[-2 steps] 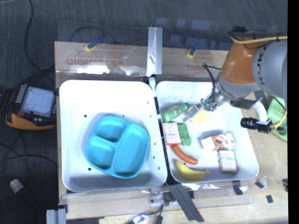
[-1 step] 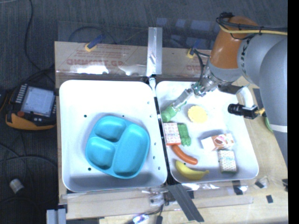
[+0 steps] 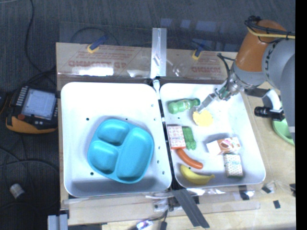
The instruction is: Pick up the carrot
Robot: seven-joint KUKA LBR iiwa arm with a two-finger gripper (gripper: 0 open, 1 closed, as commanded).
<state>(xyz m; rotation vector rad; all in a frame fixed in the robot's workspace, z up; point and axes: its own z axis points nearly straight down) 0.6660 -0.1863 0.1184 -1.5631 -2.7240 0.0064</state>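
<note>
end effector (image 3: 207, 102) above yellow disc (image 3: 203, 118) | carrot (image 3: 189, 159) beside banana (image 3: 195, 175)

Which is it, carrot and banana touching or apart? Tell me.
Apart. The camera view shows a thin strip of white bin floor between the carrot and the banana just below it in the right bin.

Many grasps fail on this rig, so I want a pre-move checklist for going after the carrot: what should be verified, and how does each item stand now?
1. Carrot in view in the right bin: ok.
2. Gripper above the carrot: not ok, it is over the yellow disc.
3. Room around the carrot: not ok, banana and striped box crowd it.
4. Finger opening: cannot tell.
5. Carrot already held: not ok.
</note>
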